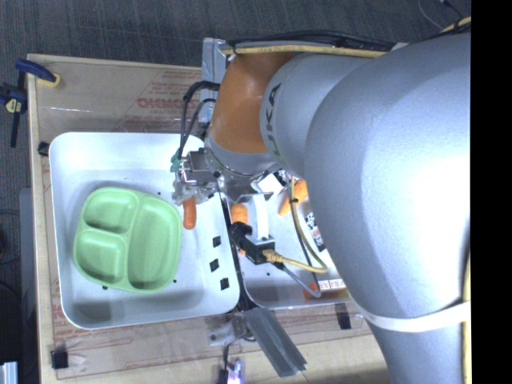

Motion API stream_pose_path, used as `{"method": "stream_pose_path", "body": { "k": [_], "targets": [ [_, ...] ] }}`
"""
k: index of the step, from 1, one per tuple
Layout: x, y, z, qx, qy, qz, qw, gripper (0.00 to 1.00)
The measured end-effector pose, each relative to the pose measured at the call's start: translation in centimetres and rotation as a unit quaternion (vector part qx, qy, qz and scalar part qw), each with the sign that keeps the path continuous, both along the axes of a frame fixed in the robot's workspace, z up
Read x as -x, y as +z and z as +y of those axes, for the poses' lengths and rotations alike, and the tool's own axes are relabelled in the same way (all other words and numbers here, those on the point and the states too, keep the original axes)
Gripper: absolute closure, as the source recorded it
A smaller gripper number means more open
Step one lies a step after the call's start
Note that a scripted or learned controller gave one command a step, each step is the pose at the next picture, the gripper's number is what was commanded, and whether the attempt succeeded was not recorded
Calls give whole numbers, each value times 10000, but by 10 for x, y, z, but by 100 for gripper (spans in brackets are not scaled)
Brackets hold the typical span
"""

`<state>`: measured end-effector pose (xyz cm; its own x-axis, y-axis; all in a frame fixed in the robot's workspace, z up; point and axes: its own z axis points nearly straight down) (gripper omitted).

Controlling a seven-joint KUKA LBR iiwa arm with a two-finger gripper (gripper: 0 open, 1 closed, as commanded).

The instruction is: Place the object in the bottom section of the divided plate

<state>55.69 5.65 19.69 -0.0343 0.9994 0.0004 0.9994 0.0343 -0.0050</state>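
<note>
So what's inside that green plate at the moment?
The green divided plate in the left bin shows nothing in its three sections. A small orange object sits just off its upper right rim, below the gripper.

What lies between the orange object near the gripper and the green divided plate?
Nothing: in the camera view, bare white bin floor separates the orange object from the green divided plate.
</note>
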Motion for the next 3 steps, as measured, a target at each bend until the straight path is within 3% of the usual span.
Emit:
{"method": "stream_pose_path", "body": {
  "k": [1, 2, 3],
  "targets": [
    [2, 56, -24, -3, 513, -15, 9987, 100],
    [12, 40, 19, -9, 1751, -7, 9845, 100],
    [12, 40, 19, -9, 1752, -8, 9845, 0]
  ]
}}
